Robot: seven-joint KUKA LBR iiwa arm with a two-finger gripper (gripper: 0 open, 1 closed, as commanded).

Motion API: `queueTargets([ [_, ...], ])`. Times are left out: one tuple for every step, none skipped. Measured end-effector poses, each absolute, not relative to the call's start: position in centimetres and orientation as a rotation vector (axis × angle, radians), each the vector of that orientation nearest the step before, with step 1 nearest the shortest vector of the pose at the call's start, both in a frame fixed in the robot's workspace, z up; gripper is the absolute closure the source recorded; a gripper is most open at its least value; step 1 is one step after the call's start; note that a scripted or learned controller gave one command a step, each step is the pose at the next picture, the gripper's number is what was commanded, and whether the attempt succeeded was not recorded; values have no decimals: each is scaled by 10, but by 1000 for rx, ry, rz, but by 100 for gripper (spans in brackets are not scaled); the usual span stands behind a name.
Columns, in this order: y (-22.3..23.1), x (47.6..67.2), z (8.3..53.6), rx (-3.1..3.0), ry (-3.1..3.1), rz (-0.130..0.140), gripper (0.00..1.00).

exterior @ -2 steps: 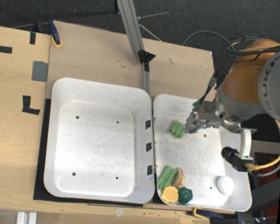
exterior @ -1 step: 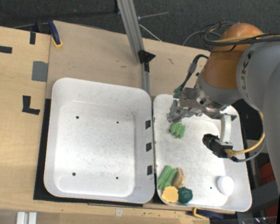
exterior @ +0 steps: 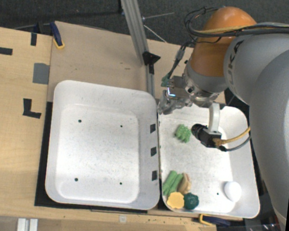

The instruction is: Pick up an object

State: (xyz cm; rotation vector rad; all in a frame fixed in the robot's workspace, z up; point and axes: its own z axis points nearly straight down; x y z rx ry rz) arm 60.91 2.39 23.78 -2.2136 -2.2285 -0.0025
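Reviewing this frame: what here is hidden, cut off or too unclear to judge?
- Hand: its fingers merge into a dark, blurred cluster at the right bin's upper-left corner, so open or shut is undecidable, as is any contact with the bin.
- Right bin: the grey arm overhangs its upper-right corner and right rim.
- Pile at the right bin's front-left: green, tan, yellow and dark-green pieces overlap, too small to identify.
- Arm: cropped by the top and right frame edges.

Small green ridged object (exterior: 183,133), right bin's (exterior: 242,174) upper floor.
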Motion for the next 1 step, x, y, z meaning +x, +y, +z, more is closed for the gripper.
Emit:
queueTargets([
  [62, 642, 243, -2215, -2227, -2, 100],
])
